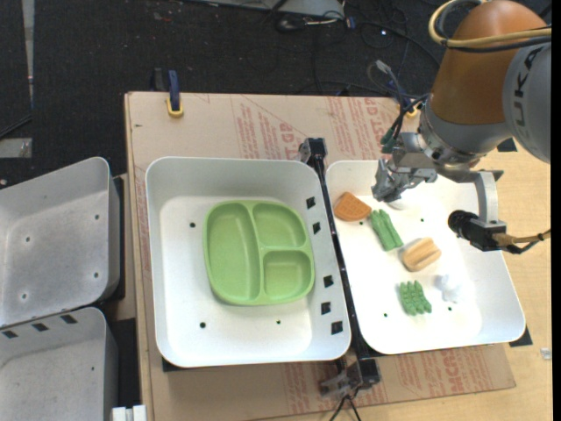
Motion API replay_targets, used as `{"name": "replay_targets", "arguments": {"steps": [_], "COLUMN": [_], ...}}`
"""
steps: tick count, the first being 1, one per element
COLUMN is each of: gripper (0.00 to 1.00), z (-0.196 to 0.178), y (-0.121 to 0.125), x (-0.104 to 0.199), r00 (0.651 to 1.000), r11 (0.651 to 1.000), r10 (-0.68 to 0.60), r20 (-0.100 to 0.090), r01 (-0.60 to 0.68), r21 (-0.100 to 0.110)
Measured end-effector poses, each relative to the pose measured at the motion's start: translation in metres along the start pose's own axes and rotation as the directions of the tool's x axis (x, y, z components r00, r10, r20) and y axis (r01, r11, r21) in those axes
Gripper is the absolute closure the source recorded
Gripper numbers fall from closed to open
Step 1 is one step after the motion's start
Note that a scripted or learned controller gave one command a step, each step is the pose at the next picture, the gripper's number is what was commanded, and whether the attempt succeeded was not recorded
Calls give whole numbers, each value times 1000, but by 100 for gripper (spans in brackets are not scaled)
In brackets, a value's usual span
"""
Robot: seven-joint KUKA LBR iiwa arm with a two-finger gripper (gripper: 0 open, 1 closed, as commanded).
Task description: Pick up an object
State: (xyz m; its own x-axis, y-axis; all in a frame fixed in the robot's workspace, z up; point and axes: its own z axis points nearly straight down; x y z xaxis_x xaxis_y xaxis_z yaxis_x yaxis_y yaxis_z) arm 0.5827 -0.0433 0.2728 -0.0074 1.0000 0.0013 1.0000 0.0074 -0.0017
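We see the gripper (391, 191) low over the back left part of the right bin (491, 327), pointing down from the grey and orange arm (486, 68) that reaches in from the right; we cannot tell whether it is open or closed, and nothing is visibly held. Just beside it to the left, an orange-brown wedge-shaped slice (352, 206) lies near the bin's left wall. Just below the gripper lies a long green pod-like piece (385, 230), set at a slant and apart from the slice. Next out, a tan bread-roll toy (420, 253) sits near the pod's lower end. Nearer the front, a short ridged green piece (414, 297) lies flat, and a small whitish lump (447, 286) sits just to its right; we can't make out what that is. All five pickable things are on the right bin's floor. The left bin (166, 323) holds a light green divided plate (260, 252) with three compartments, roughly centered. Both bins rest on a brown board (237, 121) with red print; a blue and yellow clamp (174, 95) grips its back edge.
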Motion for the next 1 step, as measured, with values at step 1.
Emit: {"name": "replay_targets", "arguments": {"steps": [1], "gripper": [100], "z": [22], "y": [-23], "x": [49], "r00": [1000], "r11": [1000], "r10": [1], "r20": [0], "r01": [-1], "r21": [2]}}
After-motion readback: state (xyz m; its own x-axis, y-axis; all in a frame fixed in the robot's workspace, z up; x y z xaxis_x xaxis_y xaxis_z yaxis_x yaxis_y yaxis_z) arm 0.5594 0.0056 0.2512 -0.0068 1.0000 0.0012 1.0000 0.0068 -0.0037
